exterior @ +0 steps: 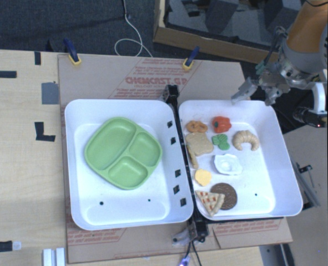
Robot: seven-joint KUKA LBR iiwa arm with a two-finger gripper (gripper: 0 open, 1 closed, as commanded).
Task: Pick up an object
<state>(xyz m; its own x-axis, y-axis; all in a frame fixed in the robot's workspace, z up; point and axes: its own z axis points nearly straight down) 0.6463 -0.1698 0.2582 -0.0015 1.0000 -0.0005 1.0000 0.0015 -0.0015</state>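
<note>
While the gripper (256,93) hung with its fingers spread and empty over the right bin's (282,148) far rim, the croissant (246,139) lay nearest — just below, toward the camera.

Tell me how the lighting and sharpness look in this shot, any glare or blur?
Camera view: even, soft overhead light; the two shallow white plastic bins look bright, nearly washed out, with faint shadows. The light green divided plastic plate and the tan toy croissant are reasonably sharp. The end effector at the upper right is slightly blurred. The background is dark.
</note>
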